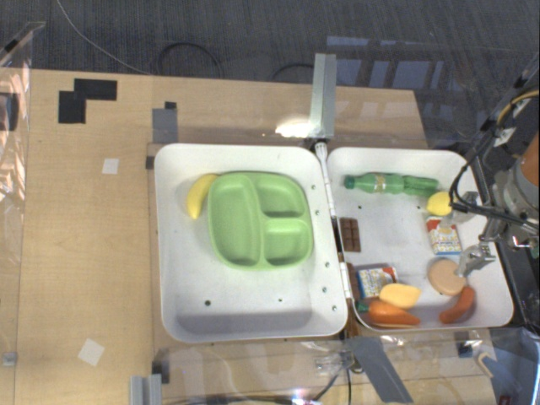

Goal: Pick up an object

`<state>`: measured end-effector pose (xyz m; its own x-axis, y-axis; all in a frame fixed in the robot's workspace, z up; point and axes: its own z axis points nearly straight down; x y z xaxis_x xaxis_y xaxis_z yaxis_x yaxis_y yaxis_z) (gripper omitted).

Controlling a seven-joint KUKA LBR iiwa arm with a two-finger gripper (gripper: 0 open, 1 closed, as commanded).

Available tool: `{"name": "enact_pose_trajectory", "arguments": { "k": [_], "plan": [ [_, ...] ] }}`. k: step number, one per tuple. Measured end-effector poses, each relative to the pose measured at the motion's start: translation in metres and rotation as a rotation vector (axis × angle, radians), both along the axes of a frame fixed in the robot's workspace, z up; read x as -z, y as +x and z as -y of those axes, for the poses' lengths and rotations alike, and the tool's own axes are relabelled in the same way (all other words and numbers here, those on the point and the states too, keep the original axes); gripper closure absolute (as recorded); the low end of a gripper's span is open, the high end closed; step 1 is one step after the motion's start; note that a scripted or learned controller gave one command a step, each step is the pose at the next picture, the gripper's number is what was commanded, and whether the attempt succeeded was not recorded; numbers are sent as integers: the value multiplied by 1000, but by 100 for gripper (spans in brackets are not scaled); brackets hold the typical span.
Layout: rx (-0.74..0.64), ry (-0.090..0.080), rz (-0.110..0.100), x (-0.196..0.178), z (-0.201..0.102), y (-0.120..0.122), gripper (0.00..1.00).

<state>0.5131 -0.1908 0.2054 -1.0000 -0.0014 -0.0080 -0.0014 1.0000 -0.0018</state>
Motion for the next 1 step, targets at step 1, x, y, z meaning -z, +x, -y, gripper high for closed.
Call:
{"name": "enact_pose_trajectory", "arguments": {
  "k": [1],
  "plan": [
    [-183,-5,10,102,14,33,0]
  ]
}}
